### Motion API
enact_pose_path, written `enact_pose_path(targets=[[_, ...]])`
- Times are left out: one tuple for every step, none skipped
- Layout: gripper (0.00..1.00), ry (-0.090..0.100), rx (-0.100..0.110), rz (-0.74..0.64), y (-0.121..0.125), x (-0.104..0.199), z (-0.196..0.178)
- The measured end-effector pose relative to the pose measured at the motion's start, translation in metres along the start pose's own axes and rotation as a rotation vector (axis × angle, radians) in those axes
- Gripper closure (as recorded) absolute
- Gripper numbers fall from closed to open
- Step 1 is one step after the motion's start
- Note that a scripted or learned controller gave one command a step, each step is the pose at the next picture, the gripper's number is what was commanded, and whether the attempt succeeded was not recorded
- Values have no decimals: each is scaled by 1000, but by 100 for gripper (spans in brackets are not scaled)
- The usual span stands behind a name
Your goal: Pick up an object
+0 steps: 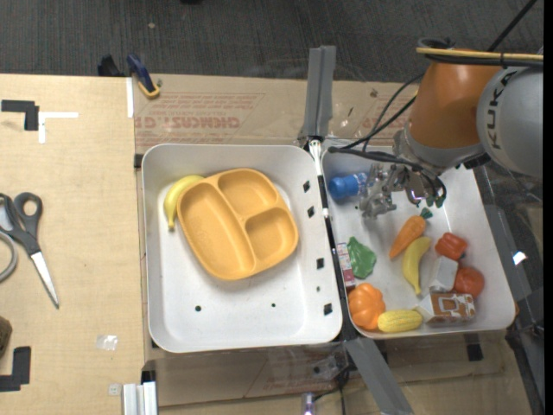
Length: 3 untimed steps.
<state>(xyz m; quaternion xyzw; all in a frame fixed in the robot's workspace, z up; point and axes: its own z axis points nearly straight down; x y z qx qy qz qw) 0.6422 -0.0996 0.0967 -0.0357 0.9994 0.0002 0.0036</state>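
The gripper (390, 199) hangs over the right bin (484, 199); I cannot tell its state. At five o'clock, the carrot (407, 236) looks light, stiff, slippery; grasp mid-body.

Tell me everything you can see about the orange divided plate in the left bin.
The orange divided plate looks like smooth moulded plastic with rounded corners and three compartments: one long section and two smaller ones. It lies flat, right way up, turned at an angle on the floor of the left bin, toward the bin's back. A yellow banana rests against its far left edge.
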Motion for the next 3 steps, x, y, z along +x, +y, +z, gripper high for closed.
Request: enact_pose_path(targets=[[0,18,-1,1,-2,4,1],[0,3,0,57,-21,53,4],[0,4,1,-49,-24,108,3]])
